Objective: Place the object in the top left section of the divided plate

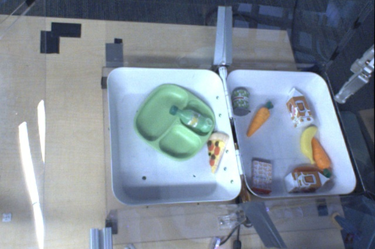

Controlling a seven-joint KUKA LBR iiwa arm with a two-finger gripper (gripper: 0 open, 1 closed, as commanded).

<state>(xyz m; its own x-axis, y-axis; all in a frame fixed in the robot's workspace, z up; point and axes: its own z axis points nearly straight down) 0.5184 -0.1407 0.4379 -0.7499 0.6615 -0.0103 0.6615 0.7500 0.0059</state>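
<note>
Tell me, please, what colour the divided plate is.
Light green, seen in the camera view: divided plate.

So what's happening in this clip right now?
The arm's gripper sits at the far right edge, outside the bins and away from every item. In the left bin, a green bottle lies across the green divided plate, with a pizza slice beside the plate. The right bin holds a can, two carrots, a banana and small cartons.

Green bottle (195, 119) lying tilted on green divided plate (158, 119), left bin
</note>
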